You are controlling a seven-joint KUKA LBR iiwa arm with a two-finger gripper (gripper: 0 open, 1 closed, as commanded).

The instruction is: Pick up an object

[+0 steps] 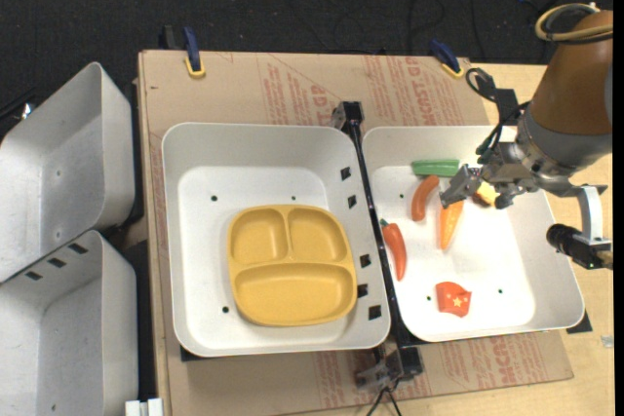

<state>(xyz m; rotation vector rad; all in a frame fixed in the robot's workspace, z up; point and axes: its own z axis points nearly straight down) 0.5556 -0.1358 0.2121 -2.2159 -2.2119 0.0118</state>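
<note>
The right bin (546, 297) holds several toy foods. A green piece (434, 168) lies at the back, with an orange-red pepper (422, 197) just in front of it. An orange carrot (449, 223) lies beside the pepper, pointing toward the front. Against the bin's left wall lies a red chili (395, 249), and a small red piece (452, 299) sits near the front. My gripper (468, 186) hangs over the top end of the carrot, reaching in from the right. A small yellow piece (486, 196) shows right beside the gripper; I cannot tell whether it is held.
The left bin (195, 209) holds a yellow divided plate (292, 264). A black divider (363, 200) runs between the two bins. Grey-white containers (58, 209) stand to the left of the bench. The arm's orange band (580, 73) rises over the right bin's back right corner.
</note>
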